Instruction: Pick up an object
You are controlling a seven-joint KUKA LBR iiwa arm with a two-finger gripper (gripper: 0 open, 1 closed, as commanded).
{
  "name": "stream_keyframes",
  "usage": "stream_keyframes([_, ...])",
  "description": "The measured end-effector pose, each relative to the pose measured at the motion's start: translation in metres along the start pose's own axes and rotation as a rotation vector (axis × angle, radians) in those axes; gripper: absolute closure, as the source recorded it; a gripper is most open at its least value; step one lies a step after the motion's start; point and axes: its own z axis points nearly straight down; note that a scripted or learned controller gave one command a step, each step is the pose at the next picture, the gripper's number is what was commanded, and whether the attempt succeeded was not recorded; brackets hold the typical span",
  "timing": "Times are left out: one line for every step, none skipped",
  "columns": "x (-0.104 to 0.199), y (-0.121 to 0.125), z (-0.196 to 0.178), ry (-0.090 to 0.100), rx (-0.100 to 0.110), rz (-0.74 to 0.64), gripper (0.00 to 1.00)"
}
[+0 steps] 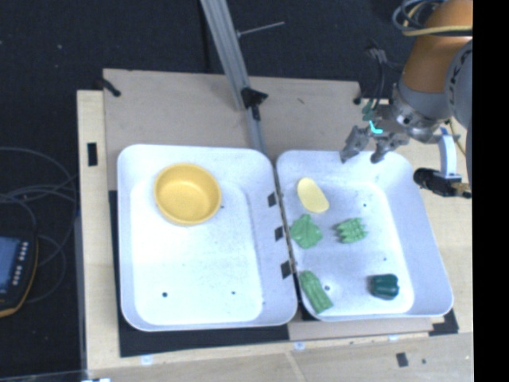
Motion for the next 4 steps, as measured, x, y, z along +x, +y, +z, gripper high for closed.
stream_keyframes([0.0, 0.0, 0.0, 0.0, 0.0, 0.0, 0.0])
stream_keyframes([0.0, 0.0, 0.063, 0.0, 0.005, 0.0, 0.0])
stream_keyframes([-0.001, -0.001, 0.116, 0.0, 0.005, 0.0, 0.0])
stream_keyframes([-0.001, 0.001, 0.101, -0.002, -0.001, -0.001, 1.0])
